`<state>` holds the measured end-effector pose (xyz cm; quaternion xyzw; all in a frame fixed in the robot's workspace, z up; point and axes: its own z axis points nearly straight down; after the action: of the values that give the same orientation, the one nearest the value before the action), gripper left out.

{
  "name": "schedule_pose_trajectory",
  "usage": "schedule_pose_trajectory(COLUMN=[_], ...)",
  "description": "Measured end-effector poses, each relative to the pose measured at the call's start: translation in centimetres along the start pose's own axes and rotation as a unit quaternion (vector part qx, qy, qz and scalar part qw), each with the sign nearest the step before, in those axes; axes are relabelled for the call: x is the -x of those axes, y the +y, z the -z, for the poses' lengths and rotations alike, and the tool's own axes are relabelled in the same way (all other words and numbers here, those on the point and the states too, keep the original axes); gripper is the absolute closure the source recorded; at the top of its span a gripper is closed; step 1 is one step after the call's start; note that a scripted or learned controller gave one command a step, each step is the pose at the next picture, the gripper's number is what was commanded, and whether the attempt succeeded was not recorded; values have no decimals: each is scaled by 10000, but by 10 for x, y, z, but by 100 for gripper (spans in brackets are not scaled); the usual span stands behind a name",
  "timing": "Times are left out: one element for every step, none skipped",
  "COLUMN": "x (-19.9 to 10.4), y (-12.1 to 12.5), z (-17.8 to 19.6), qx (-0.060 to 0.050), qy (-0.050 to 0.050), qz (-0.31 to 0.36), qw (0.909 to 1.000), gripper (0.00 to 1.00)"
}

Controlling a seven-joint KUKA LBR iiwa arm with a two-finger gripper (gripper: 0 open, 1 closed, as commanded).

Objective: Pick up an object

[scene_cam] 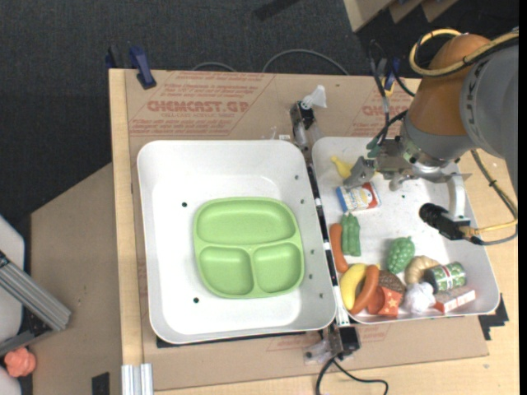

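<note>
**Toy food heaped in the right bin, gripper above its upper end**

Nearest the lower edge of the frame, the right bin (491,280) holds a crowded pile: a banana (352,284), a red sausage-like piece (367,289), a small can (449,276) and a green grape cluster (400,253). All look like light, hard plastic toys, smooth and likely to slip; packed this tightly, they leave little room beside them. Further up, a green ridged vegetable (352,234) lies beside an orange carrot (336,248) by the bin's left wall. Above them sits a small red-and-white carton (360,197), apart from the heap; its flat sides look the easiest to pinch, taken across the short width. The gripper (372,165) hangs just above it, near a yellow piece (342,167); whether it is spread or closed I cannot tell. The left bin (156,220) carries a green divided plate (247,247) on the worktop (206,97).
</note>
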<state>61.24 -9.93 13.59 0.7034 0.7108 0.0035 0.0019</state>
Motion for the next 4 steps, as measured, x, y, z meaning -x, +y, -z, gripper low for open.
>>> schedule_pose_trajectory(x=[36, 59, 57, 44], y=[-73, -137, -133, -127], z=[-54, -50, -39, 37], qx=[-82, -53, -15, 1], qy=[-4, -9, -20, -22], qz=[-78, -80, -58, -38], qw=[9999, 10000, 10000, 10000], gripper=[0, 0, 100, 100])
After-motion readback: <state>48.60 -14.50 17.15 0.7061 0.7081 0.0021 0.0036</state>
